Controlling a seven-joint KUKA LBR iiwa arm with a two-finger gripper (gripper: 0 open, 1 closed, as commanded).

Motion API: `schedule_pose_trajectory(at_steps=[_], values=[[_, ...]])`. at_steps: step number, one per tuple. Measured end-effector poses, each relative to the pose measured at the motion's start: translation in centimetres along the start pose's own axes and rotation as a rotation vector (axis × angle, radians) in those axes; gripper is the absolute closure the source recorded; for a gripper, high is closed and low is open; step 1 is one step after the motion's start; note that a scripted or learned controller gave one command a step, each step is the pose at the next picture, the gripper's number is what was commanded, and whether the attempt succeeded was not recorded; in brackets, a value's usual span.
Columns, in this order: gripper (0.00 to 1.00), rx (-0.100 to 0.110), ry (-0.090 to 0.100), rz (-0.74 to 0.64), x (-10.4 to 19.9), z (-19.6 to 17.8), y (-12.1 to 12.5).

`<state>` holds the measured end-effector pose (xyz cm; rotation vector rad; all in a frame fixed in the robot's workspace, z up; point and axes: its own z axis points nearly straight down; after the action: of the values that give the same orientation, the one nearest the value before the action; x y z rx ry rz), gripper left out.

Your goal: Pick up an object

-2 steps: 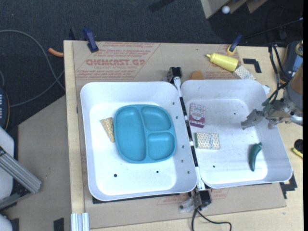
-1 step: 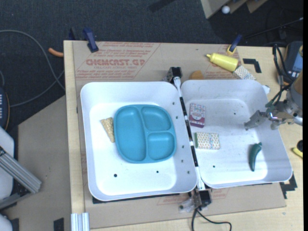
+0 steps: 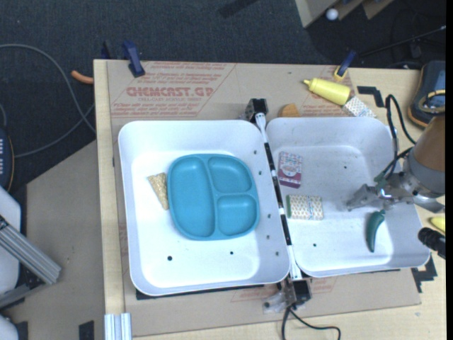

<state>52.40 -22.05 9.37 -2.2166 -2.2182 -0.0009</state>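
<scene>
Camera view is showing you the right bin (image 3: 333, 137) with three loose things in it: a green pepper-shaped object (image 3: 374, 230) lying near the right wall, a small patterned packet (image 3: 306, 207) close to the divider, and a pink-labelled packet (image 3: 290, 169) just above that. The green object is sitting closest to the gripper (image 3: 367, 197), just below and slightly right of the fingertips, and nothing is being held between them. The fingers are standing apart, splayed toward the bin's middle.

If you are going for the green object, you are judging a short move: shift the gripper down the frame over its middle, turn the fingers across its narrow width rather than along its length, and descend until they are straddling it before closing. It is looking slim and curved, so a grasp near one tip is likely to let it slip out.

You are working close to the right wall and the front rim of the bin, so room is tight on that side; the open white floor toward the bin's centre is giving you space. The left bin (image 3: 141, 190) is holding a blue divided plate (image 3: 212, 195) and a tan cracker-like piece (image 3: 158, 185), well apart from your work.
</scene>
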Motion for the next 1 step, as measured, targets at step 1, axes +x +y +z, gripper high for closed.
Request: schedule_pose_trajectory(at_steps=[1], values=[[0.0, -0.001, 0.0, 0.0, 0.26, 0.97, -2.45]])
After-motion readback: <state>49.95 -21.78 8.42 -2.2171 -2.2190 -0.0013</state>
